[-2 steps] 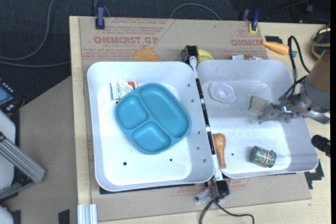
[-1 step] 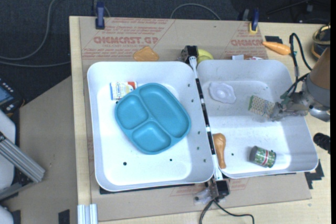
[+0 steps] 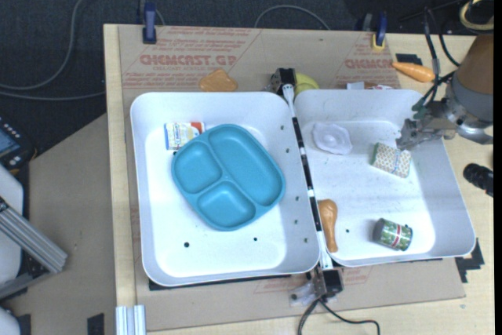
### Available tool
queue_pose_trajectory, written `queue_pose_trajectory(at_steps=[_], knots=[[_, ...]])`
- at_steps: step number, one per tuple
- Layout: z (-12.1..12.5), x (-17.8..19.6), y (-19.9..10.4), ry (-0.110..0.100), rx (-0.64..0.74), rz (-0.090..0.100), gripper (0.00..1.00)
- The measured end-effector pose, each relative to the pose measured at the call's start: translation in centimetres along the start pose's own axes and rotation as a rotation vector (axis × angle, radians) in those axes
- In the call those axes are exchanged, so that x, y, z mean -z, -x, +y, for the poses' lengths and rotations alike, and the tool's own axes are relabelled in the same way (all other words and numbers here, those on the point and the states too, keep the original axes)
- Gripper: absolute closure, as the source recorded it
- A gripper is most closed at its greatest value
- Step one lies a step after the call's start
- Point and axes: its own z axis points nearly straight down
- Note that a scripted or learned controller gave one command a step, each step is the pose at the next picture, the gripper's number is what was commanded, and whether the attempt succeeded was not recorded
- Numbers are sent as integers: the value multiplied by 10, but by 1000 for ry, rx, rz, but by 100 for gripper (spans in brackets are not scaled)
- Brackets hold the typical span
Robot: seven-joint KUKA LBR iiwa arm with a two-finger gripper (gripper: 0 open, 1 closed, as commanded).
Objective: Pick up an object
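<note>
Gripper (image 3: 407, 139) beside patterned packet (image 3: 391, 160)

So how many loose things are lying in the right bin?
4: a clear lid at upper left, a patterned packet by the pincer, a green can at the front, an orange piece along the left wall.

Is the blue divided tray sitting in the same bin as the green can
No, the blue divided tray lies in the left bin, while the green can lies in the right bin.
</note>
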Motion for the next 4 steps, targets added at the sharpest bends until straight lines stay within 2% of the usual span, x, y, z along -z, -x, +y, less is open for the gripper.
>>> queue_pose_trajectory(at_steps=[1, 2, 3, 4], knots=[[-3, -4, 3, -9, -5, 1, 0], [-5, -57, 14, -15, -8, 4, 0], [-82, -28, 11, -14, -11, 3, 0], [8, -74, 11, -4, -1, -1, 0]])
